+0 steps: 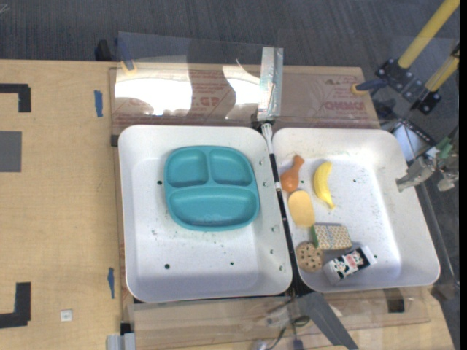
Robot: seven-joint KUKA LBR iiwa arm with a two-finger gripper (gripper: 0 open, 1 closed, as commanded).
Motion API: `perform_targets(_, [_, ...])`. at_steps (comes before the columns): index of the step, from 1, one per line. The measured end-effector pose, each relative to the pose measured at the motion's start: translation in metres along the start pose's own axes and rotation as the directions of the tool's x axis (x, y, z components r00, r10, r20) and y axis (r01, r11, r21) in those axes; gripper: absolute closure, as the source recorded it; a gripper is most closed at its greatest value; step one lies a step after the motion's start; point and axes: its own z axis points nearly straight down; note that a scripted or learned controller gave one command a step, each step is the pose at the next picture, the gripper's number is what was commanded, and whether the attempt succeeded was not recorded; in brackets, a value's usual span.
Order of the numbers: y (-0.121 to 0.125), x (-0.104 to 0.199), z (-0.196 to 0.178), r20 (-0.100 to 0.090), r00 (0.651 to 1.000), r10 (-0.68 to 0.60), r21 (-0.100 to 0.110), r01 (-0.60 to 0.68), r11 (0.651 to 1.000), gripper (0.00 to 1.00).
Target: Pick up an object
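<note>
The right bin (379, 217) holds several small toy foods along its left side. An orange drumstick (292, 173) lies at the top, with a yellow banana (322, 184) to its right. Below them sit a yellow-orange lump (301, 208), a speckled tan block (330, 236), a chocolate-chip cookie (307, 256) and a black-and-white milk carton (348, 262). A grey part that looks like my gripper (419, 172) pokes in at the bin's right rim, well away from all the objects. Nothing shows in it.
The left bin (146, 239) bears a teal divided plate (211, 187). A clear upright panel (191, 79) stands behind the bins. Yellow bars with a black clamp (412, 79) rise at the upper right. The right half of the right bin's floor is bare.
</note>
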Motion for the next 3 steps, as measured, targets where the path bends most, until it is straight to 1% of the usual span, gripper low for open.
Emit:
perform_targets(1, [-0.01, 0.073, 0.132, -0.004, 0.998, 0.068, 0.013, -0.068, 0.998, 0.0])
perform_targets(2, [0.036, 0.112, 0.187, 0.001, 0.999, 0.04, -0.008, -0.04, 0.999, 0.0])
perform_targets(3, [0.087, 0.11, 0.187, 0.001, 1.0, -0.005, -0.009, 0.005, 1.0, 0.0])
